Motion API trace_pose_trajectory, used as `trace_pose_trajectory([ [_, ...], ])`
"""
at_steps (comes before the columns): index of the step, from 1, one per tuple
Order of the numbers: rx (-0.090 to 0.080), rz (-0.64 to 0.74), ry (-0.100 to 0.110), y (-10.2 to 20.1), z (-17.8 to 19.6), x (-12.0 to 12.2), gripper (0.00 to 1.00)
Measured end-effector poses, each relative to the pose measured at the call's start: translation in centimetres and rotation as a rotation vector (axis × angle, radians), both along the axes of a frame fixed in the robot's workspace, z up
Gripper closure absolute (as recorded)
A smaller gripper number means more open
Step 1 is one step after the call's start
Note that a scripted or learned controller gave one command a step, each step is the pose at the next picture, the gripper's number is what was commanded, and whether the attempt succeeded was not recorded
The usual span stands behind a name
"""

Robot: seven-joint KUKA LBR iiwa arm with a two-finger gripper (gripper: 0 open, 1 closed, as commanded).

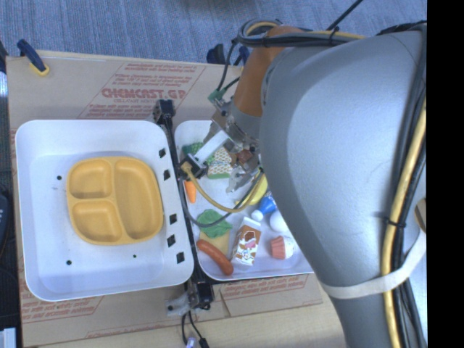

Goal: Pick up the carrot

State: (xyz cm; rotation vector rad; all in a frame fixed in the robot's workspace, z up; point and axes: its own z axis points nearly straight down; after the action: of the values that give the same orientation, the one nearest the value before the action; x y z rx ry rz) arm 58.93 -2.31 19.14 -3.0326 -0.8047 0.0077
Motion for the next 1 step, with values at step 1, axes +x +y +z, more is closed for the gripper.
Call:
trace_pose_trajectory([
  [1,-0.001,-0.113,0.003,0.25,-0.06,-3.34,0.00],
])
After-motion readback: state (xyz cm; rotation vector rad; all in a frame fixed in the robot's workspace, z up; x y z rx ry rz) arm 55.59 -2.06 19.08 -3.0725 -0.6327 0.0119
